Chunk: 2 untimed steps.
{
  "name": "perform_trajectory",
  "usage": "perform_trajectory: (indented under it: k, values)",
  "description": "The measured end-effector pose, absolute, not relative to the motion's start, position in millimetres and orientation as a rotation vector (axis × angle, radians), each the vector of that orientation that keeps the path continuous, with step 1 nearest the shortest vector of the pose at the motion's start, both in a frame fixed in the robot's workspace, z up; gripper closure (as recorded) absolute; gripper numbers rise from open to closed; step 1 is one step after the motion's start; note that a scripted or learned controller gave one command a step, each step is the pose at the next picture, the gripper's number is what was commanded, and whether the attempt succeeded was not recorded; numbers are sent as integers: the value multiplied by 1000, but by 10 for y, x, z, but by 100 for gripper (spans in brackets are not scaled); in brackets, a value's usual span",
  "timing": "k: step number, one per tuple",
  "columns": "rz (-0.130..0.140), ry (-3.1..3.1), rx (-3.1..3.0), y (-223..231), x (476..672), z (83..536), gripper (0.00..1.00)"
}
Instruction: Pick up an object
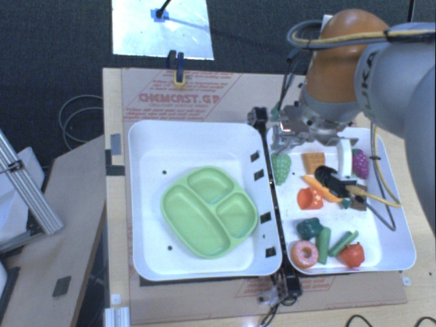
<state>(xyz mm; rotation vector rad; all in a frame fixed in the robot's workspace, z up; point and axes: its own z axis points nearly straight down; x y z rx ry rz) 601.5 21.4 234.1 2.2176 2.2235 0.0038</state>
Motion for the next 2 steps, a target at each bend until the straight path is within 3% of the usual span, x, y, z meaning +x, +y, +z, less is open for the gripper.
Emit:
perform_trajectory:
  k: [1, 2]
  values:
    - [0, 2222, 2221, 194, 5956, 2242, 100]
    - [4, 2225, 2216, 236, 6040, 2348, 100]
